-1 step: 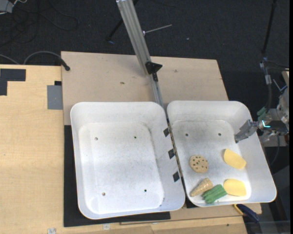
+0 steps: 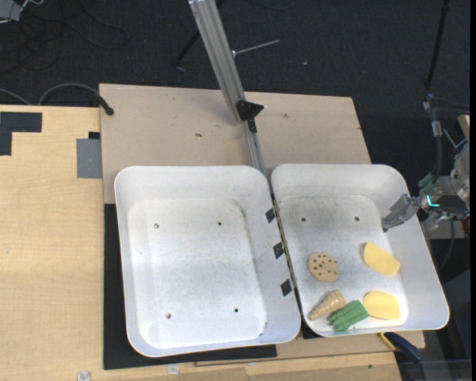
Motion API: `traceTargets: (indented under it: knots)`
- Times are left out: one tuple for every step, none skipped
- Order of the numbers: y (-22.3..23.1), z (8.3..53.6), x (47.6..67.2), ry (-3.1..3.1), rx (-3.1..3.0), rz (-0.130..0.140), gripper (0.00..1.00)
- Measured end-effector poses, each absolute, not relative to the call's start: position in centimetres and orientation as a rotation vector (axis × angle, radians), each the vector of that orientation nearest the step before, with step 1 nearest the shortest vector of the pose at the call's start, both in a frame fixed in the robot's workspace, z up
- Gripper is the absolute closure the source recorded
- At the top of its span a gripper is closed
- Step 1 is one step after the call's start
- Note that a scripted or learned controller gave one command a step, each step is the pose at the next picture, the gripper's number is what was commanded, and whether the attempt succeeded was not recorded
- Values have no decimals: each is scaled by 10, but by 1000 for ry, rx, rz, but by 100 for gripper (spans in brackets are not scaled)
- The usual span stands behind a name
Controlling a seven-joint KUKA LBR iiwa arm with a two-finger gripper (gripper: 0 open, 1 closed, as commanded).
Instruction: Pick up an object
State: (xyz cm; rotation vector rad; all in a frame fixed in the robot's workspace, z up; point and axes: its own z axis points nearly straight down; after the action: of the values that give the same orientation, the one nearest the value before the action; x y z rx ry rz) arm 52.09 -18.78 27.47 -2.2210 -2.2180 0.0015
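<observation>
The grey two-finger gripper [image 2: 400, 211] hangs over the right rim of the right shallow white bin [image 2: 341, 179]; whether it is apart or together cannot be told. Nothing visible sits in it. Below it lie a yellow wedge-shaped piece [image 2: 380, 259], a round speckled cookie [image 2: 324, 267], a second yellow piece [image 2: 381, 305], a green object [image 2: 348, 316] and a tan cone [image 2: 327, 305]. The left shallow white bin [image 2: 190, 179] adjoins on the wooden tabletop [image 2: 166, 125].

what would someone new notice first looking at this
Probably the bright cluster in the right bin: two yellow pieces, a speckled cookie, a tan cone and a green item, all in its near half. Next, the tool over that bin's right rim, and the slanted metal rail behind the bins.
</observation>
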Motion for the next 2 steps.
traceTargets:
  knots:
    - [-182,222,529,-2216,-2217,5,0]
    - [-181,178,525,-2215,-2217,6,0]
